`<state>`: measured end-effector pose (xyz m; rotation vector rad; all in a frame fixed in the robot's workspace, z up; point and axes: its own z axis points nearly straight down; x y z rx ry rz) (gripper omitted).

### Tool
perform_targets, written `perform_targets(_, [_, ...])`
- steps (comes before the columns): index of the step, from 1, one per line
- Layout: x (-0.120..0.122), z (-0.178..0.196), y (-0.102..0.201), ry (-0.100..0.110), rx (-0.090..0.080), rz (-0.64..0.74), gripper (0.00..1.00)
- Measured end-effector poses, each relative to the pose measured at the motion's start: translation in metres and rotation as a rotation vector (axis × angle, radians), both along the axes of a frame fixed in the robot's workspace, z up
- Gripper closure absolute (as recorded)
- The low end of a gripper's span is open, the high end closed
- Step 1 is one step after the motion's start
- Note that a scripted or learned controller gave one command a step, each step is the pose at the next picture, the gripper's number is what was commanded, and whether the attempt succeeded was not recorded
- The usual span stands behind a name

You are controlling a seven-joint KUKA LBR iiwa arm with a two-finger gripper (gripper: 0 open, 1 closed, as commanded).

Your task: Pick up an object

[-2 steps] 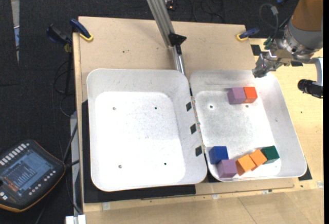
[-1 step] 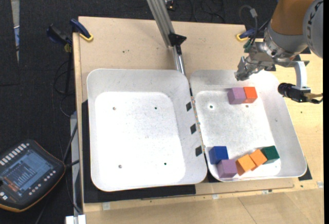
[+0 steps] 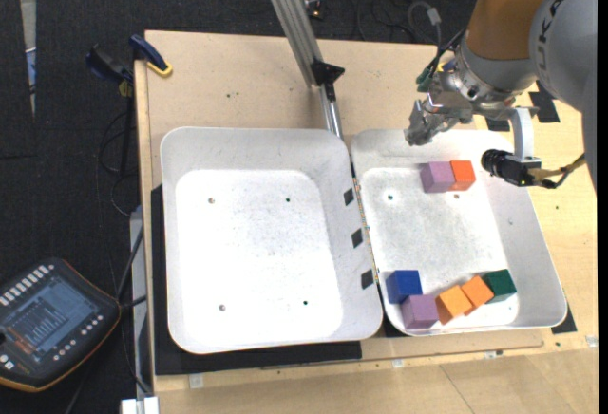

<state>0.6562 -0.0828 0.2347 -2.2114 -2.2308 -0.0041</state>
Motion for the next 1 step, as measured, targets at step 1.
perform_targets(1, [0.0116, 0.0061, 0.0557, -0.002, 0.0, 0.0, 1.0])
